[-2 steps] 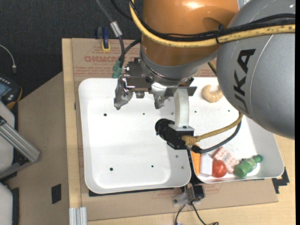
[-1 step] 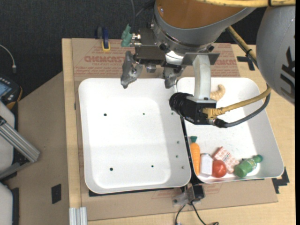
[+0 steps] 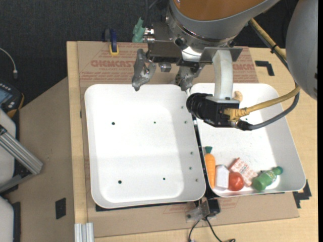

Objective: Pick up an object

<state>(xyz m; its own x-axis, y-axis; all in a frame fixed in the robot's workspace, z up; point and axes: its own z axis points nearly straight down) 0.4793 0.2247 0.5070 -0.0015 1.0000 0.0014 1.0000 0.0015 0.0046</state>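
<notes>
1. While the gripper [image 3: 161, 79] hangs wide-jawed and empty at the left bin [image 3: 101, 135] far rim, well apart from every object, a descent here likely closes on nothing.
2. Right bin [image 3: 295, 160], near corner: green bottle [image 3: 265, 179], carrot [image 3: 210, 165], red piece [image 3: 235, 181], patterned packet [image 3: 243, 168], clustered; neighbours may foul a grasp.

Brown cardboard sheet [image 3: 166, 221] on a bench; dark, possibly carpeted floor [image 3: 50, 14] behind.
</notes>
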